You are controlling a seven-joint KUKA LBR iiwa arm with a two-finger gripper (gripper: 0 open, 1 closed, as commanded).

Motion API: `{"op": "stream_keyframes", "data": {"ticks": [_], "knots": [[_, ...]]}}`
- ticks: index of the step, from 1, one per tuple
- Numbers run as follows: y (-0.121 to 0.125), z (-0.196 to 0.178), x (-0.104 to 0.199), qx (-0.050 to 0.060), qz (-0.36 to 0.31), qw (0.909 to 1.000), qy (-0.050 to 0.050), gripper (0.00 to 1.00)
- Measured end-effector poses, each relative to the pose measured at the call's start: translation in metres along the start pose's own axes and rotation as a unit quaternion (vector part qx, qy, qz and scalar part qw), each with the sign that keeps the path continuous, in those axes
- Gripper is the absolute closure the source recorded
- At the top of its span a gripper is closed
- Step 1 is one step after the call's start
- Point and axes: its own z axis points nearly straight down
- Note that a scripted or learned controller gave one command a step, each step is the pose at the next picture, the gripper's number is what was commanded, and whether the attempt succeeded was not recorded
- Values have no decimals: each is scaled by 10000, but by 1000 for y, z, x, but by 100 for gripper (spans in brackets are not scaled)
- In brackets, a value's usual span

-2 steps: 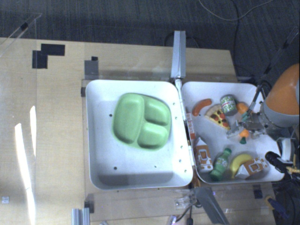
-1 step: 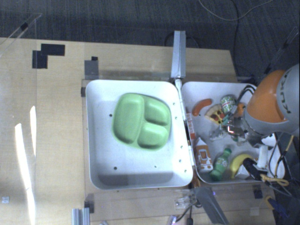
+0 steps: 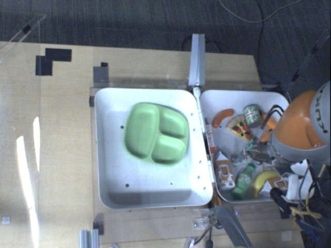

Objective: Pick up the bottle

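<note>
The green bottle (image 3: 243,181) lies in the near part of the right bin (image 3: 239,94), its cap end pointing up toward the gripper. A yellow banana (image 3: 266,180) rests against its right side. My gripper (image 3: 254,152) reaches in from the right and hangs low over the bin's middle, just above the bottle's upper end. The arm's orange band (image 3: 300,125) and grey wrist hide the bin's right side.
The right bin also holds a sausage (image 3: 224,117), a green can (image 3: 252,113), a pizza slice (image 3: 239,128) and a small orange box (image 3: 223,171). In the left bin (image 3: 111,154) lies a green divided plate (image 3: 156,133). Cables hang by the arm at the right.
</note>
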Motion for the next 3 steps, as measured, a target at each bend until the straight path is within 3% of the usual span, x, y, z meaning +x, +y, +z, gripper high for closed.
{"op": "stream_keyframes", "data": {"ticks": [1,2,3], "knots": [[-3,0,16,0,84,10000,-8,0],[0,-12,18,-34,69,10000,2,100],[-15,-96,75,65,509,9987,0,100]]}}
